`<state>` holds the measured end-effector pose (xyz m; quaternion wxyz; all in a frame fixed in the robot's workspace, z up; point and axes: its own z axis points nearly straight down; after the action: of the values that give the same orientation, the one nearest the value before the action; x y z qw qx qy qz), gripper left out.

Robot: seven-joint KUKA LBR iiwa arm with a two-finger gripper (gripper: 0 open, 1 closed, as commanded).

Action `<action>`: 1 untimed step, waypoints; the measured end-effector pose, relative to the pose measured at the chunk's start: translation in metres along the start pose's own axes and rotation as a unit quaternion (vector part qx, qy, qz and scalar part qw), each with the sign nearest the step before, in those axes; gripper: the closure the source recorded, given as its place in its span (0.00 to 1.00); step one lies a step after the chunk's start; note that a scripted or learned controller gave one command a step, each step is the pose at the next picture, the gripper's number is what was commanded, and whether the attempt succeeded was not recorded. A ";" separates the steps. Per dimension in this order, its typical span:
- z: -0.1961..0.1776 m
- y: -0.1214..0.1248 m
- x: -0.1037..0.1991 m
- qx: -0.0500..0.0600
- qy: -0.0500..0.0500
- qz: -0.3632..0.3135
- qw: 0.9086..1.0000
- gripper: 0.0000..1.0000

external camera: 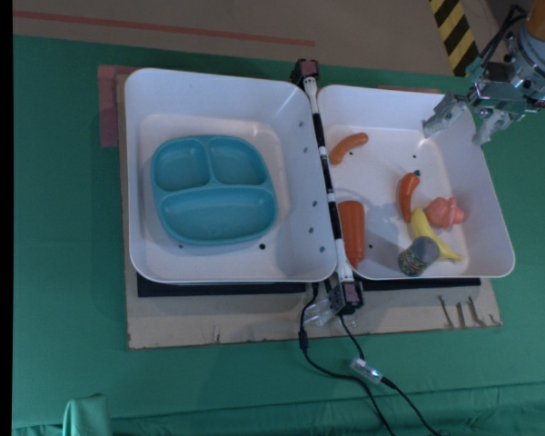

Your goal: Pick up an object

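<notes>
Two shallow white bins sit side by side on a green-covered tabletop [64, 352], resting on a sheet of brown cardboard [218, 327]. The left bin [141, 94] holds a teal divided plate [214, 189] with three compartments, lying flat near the bin's middle. The right bin [495, 252] holds several toy foods: an orange sausage [349, 147] lies slantwise toward the far left part of the bin; a red-orange chili pepper [407, 194] with a small dark stem lies near the centre; an orange carrot [351, 232] lies lengthwise against the bin's left wall, close to the divider; a yellow banana [433, 237] lies toward the near right corner, with a pink-orange lumpy toy [446, 212] touching its far side and a small grey can [418, 257] tipped on its side touching its near end. A black and white striped bar [321, 153] runs along the seam between the bins, and a black cable [345, 361] trails from its near end across the tabletop. The arm reaches in from the upper right, and the tool [464, 123] hangs above the far right corner of the right bin, over the rim, well apart from all the toys. Its two pale fingers [440, 116] stand spread apart, with nothing between them. A yellow and black hazard stripe [450, 16] runs across the floor beyond the bins.
</notes>
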<state>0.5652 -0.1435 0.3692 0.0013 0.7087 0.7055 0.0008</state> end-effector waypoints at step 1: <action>0.096 -0.012 0.017 0.000 -0.001 0.000 1.000 0.00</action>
<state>0.5539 -0.1268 0.2733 0.0020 0.7084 0.7058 0.0007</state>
